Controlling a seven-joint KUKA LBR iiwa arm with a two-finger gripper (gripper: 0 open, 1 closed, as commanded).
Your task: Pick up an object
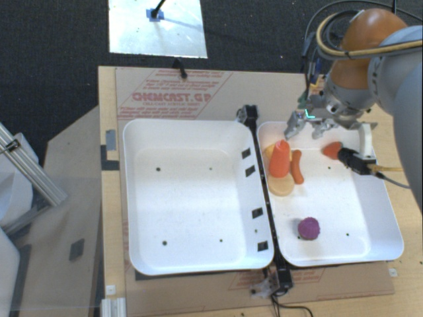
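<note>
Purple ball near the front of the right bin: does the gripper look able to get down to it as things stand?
Probably yes. The purple ball lies alone on the right bin floor, apart from the orange cone, with nothing above it. The gripper hovers over the bin's far end.

- The arm (377,45) runs off the right edge, so its base is cut off.
- The cone (280,158) covers part of the tan disc (280,183).
- The gripper (305,125) hides the right bin's (386,226) far rim.
- A metal frame (23,170) is cut by the left edge.
</note>
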